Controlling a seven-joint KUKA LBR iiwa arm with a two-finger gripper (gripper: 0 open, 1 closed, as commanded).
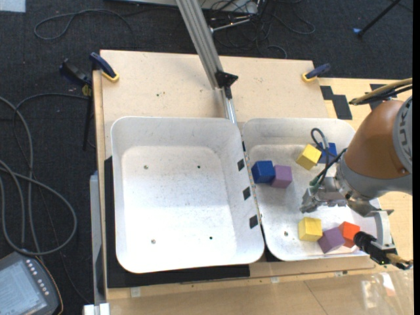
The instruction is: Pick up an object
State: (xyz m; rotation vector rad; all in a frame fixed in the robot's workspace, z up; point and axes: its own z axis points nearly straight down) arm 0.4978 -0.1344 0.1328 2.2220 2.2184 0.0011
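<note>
The right bin holds several small blocks. A blue block and a purple block touch each other near the bin's left side. One yellow block lies farther back, with another blue block partly hidden behind the arm. At the front lie a second yellow block, a purple block and an orange block. My gripper hangs low over the bin floor, just behind the front yellow block. No block shows between its fingers.
The left bin sits beside the right one, sharing a raised middle rim. A slanted metal pole rises from behind the bins. Blue and yellow clamps hold the board's back corners. Cables hang beside the wrist.
</note>
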